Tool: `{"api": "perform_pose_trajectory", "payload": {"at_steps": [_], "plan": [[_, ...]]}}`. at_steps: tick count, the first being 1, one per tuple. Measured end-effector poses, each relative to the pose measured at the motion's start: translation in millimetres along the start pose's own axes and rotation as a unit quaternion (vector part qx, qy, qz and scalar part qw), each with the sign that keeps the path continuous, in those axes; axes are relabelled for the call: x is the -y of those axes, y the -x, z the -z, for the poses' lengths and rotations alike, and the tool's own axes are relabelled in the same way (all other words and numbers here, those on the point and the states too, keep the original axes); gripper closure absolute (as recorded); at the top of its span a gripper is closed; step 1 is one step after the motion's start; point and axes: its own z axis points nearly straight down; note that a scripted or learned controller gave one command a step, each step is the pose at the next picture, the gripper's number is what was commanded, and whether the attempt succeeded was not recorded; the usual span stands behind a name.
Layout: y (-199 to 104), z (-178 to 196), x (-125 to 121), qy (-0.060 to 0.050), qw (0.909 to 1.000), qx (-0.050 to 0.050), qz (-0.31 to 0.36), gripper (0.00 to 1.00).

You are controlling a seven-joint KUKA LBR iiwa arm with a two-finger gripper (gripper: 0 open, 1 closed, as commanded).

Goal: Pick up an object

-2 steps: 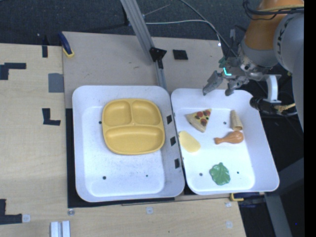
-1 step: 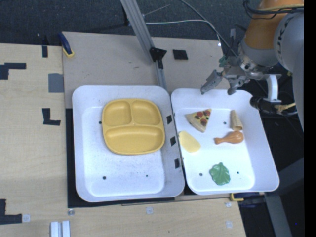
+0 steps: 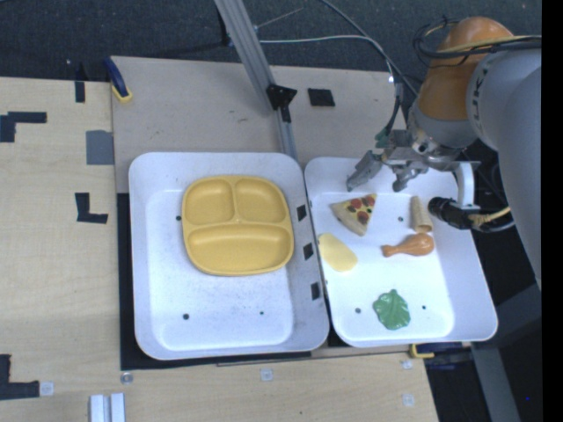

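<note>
Two white bins share the bench; the gripper (image 3: pixel 381 173) hangs spread and empty just beyond the pizza slice (image 3: pixel 355 213) in the right bin (image 3: pixel 457 310). Likely light, rigid plastic; pinch its straight sides.

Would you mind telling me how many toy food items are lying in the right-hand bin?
5: a pizza slice near the gripper, a tan stick-shaped piece to its right, a drumstick below that, a pale yellow piece at the left wall, and a green leafy piece nearest the front.
</note>
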Motion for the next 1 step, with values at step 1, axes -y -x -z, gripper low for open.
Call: {"api": "perform_pose_trajectory", "payload": {"at_steps": [1], "plan": [[0.1, -64.6, -2.3, 0.000, 1.0000, 0.000, 0.000, 0.00]]}}
